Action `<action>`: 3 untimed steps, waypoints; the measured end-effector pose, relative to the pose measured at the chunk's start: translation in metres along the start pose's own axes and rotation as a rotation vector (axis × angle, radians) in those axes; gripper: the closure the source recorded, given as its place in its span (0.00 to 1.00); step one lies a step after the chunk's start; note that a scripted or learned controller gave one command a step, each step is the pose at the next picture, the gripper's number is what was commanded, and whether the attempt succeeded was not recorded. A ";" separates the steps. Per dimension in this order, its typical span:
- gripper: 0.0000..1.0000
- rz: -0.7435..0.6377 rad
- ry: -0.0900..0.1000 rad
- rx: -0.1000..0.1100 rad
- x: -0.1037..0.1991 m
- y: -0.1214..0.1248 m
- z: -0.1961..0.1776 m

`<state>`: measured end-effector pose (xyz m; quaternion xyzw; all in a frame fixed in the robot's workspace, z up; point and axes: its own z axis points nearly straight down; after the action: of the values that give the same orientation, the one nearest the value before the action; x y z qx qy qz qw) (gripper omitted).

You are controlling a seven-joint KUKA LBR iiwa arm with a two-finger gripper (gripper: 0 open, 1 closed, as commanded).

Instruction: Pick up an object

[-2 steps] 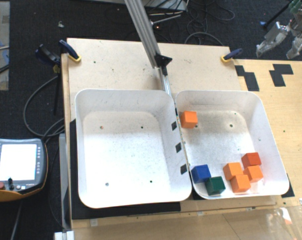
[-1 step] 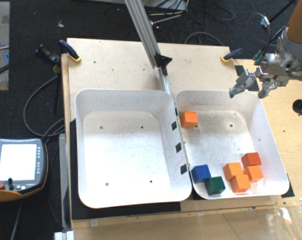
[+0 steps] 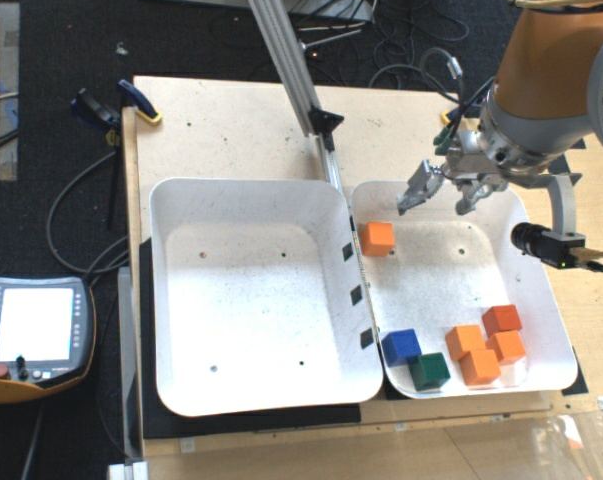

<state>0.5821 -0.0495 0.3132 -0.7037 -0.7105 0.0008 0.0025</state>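
Camera view:
- We are seeing the gripper (image 3: 443,194) hanging over the far end of the right bin (image 3: 541,298), fingers spread apart with nothing between them.
- We are taking the lone orange cube (image 3: 379,238) as the likeliest target; it is sitting by itself near the bin's left wall, just below and left of the fingertips, apart from them.
- We are judging that a clean pick is calling for the gripper to shift left and toward the camera until it is centred over the cube, square the fingers to two flat faces, then drop straight down before closing.
- We are noting the left wall close beside the cube: a finger coming down on that side is risking a clip on the rim.
- We are logging a cluster at the bin's near end: a blue cube (image 3: 401,345), a green cube (image 3: 430,370), and several orange blocks (image 3: 486,344) packed touching, harder to grip singly.
- We are also logging the left bin (image 3: 181,268) and a slanted metal bar (image 3: 286,53), well clear of the approach.
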 end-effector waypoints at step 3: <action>0.00 0.005 -0.003 -0.015 0.028 -0.092 -0.139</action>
<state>0.4906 -0.0227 0.4530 -0.7055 -0.7087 -0.0035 -0.0040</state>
